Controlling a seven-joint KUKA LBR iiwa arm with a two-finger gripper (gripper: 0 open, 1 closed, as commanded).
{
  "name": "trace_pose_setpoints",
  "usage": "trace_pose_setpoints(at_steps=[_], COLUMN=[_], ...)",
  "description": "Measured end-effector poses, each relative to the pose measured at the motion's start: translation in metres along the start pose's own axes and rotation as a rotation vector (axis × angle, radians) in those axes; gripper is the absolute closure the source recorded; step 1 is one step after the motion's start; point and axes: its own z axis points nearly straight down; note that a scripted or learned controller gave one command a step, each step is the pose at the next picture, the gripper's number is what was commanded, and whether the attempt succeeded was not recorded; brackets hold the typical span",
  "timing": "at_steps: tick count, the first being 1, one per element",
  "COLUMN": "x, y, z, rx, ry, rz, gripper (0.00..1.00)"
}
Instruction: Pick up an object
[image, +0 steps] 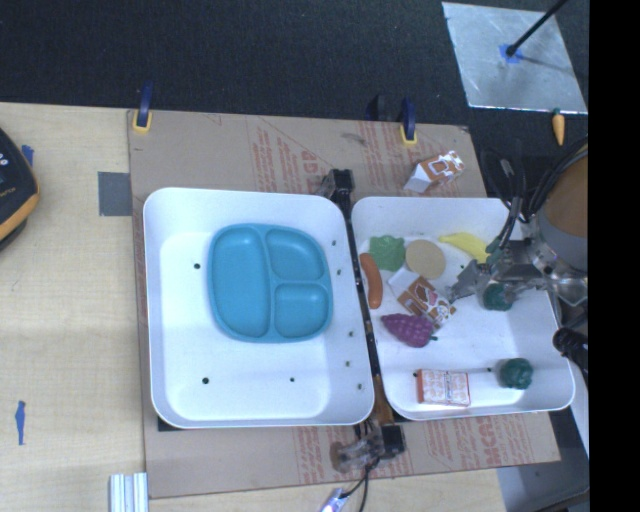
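- On the far left edge I see a black and yellow device (14, 192) on the wooden bench.
- Next comes the left bin (170, 300). It is white and shallow.
- A blue plate (270, 282) with three sections lies flat in the left bin, toward its back half.
- The right bin (540, 400) sits just beside the left one, and their edges almost touch.
- An orange hot dog (372, 280) lies along the left wall of the right bin.
- A green toy pepper (386, 251) sits just beside it, near the back.
- A purple bunch of grapes (408, 329) lies in the middle of the bin.
- A small brown and white packet (422, 298) lies tilted just above the grapes.
- A round tan cookie (425, 259) rests near the green pepper.
- A flat red and white packet (443, 387) lies near the front wall.
- A yellow banana (466, 243) lies near the back wall.
- A little milk carton (435, 172) lies outside the bins, on the cardboard behind the right bin.
- The gripper (478, 285) is low over the right side of the right bin. A dark green round thing (497, 296) is right by its tips, but I cannot tell if the jaws are open or closed, or if they have it.
- A dark green ball (516, 373) sits alone near the front right corner.
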Motion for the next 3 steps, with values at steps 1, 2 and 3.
trace_pose_setpoints(at_steps=[1, 2, 3], x=[0.014, -0.024, -0.009], y=[0.054, 0.102, 0.074], z=[0.098, 0.018, 0.096], rx=[-0.018, -0.004, -0.016], ry=[-0.002, -0.001, -0.003], rz=[0.001, 0.0, 0.001], gripper=[0.0, 0.0, 0.0])
